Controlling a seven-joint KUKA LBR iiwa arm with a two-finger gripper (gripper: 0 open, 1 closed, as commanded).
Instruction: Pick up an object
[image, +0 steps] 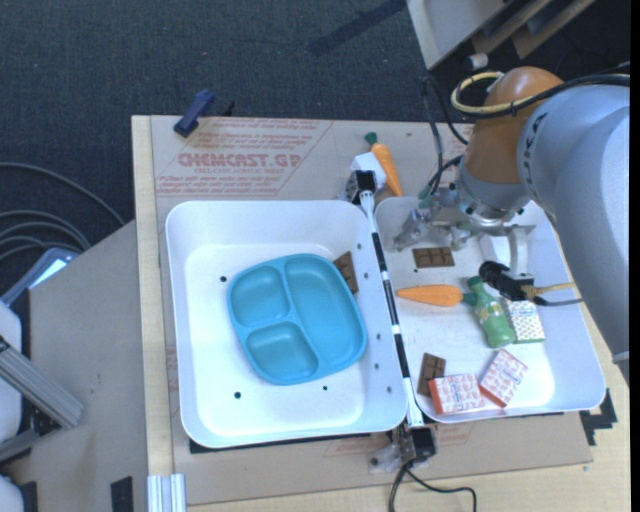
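My gripper (432, 232) hangs low over the far left part of the right bin (570, 395), with its two grey fingers spread apart and nothing between them. Just in front of it lies a dark brown chocolate bar (433, 258), flat on the bin floor. An orange carrot (430, 295) lies nearer the front. To the carrot's right are a green bottle (491, 316) and a small pale packet (527, 322). Along the bin's front edge sit two red-and-white packets (457, 392) (503, 377) and a brown chocolate piece (432, 366).
The left bin (200, 400) holds a blue divided plate (295, 318), with a brown piece (346, 270) tucked at the plate's right edge. A second carrot (385, 168) lies on the bench behind the bins. A blue clip (193, 113) sits at the board's far left corner.
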